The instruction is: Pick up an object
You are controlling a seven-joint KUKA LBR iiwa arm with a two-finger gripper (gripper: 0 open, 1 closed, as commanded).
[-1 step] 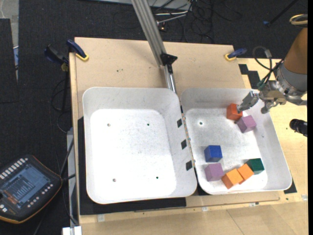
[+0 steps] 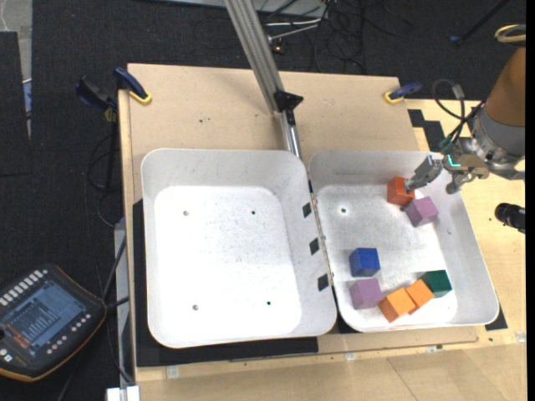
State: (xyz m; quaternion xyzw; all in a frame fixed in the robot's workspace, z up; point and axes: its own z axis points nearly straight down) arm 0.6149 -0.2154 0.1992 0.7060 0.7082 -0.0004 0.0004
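Several small blocks lie in the right bin point(image 2: 468, 249). A red block point(image 2: 399, 191) and a purple block point(image 2: 421, 210) sit close together near the bin's far right. A blue block point(image 2: 364, 261) rests in the middle. Along the near side are a second purple block point(image 2: 365, 292), an orange block point(image 2: 398, 302) and a green block point(image 2: 436, 283). My gripper point(image 2: 439, 176) hangs over the far right part of this bin, open, with nothing between its fingers. Its left finger point(image 2: 420, 174) ends just above and to the right of the red block.
The left bin point(image 2: 167, 174) adjoins the right one. A slanted metal pole point(image 2: 255, 40) runs down to the bins' far junction. A handheld control pendant point(image 2: 38, 312) lies off the bench at the lower left. Blue-and-yellow clamps point(image 2: 132, 86) grip the board's far corners.
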